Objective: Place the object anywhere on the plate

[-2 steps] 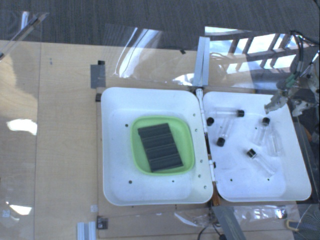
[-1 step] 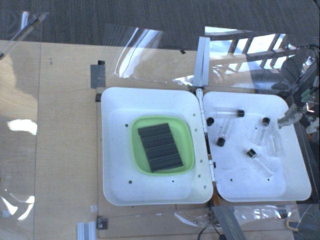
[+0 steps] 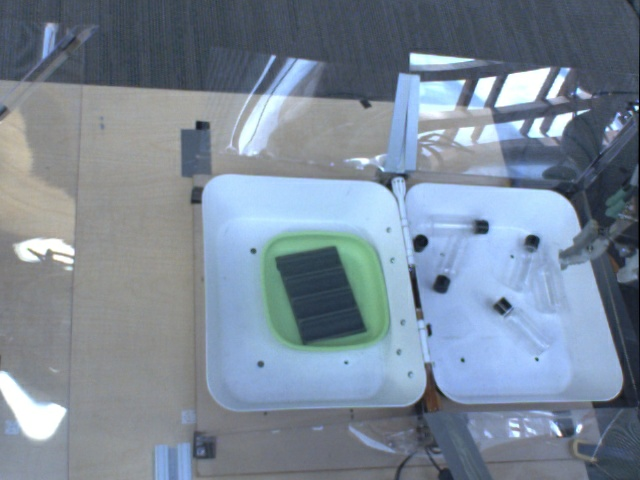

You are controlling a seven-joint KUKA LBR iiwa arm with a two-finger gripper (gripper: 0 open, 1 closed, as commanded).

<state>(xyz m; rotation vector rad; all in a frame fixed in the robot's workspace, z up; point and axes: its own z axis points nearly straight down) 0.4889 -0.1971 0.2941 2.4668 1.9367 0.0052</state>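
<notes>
A light green square plate (image 3: pixel 373 268) sits in the middle of the left white bin (image 3: pixel 232 348). A dark grey ribbed rectangular block (image 3: pixel 320 294) lies flat on the plate, slightly turned. Several clear vials with black caps, such as one vial (image 3: pixel 459 228) near the top and another vial (image 3: pixel 520 323) lower down, lie scattered in the right white bin (image 3: pixel 590 373). My gripper (image 3: pixel 585 250) pokes in at the right bin's far right side, close to a vial (image 3: pixel 545 286), with nothing visibly held.
A metal divider post (image 3: pixel 404 118) stands behind the seam between the bins. A clear plastic sheet (image 3: pixel 300 98) and reflections cover the wooden bench behind. A dark bracket (image 3: pixel 196 150) sits left of the bins. Cables (image 3: pixel 410 453) hang at the front.
</notes>
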